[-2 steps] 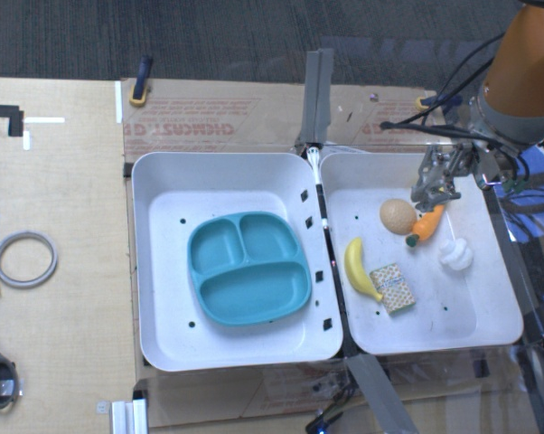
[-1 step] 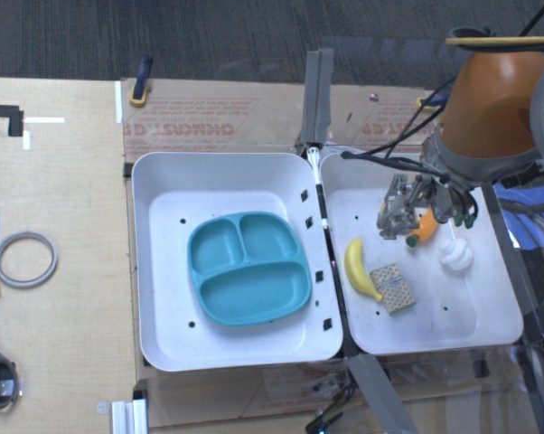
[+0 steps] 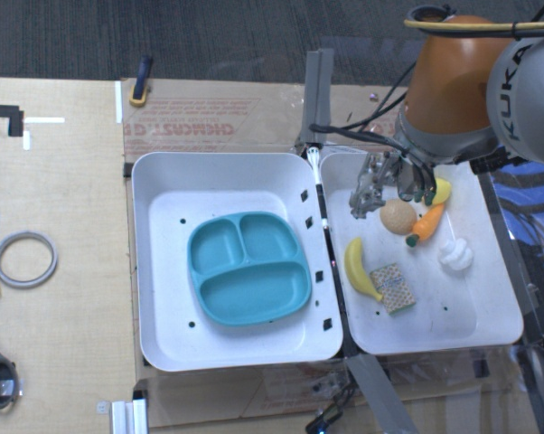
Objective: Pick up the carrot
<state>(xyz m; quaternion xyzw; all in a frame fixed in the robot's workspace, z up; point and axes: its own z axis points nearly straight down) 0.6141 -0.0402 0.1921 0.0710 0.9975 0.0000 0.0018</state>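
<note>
Tool (image 3: 387, 188) hangs low in the back of the right bin (image 3: 498, 306), under the grey and orange wrist, and its metal parts are too cluttered from above to tell whether it stands wide or narrow; nothing is seen held in it. Just to its right lies the carrot (image 3: 427, 222), orange with a green tip, slanted, touching a tan egg-shaped object (image 3: 398, 216) on one side, with a yellow piece (image 3: 442, 191) at its upper end. A white crumpled item (image 3: 454, 255) sits just below, and a banana (image 3: 360, 269) and a patterned sponge (image 3: 392, 287) lie nearer the front. The left bin (image 3: 154, 269) carries a blue divided plate (image 3: 249, 268). By my reading the step in hand is the approach: the tool sits beside the carrot, not over it. The next move calls for a shift toward the carrot, a turn to span its narrow width, and a descent that avoids the tan object pressed against it
</note>
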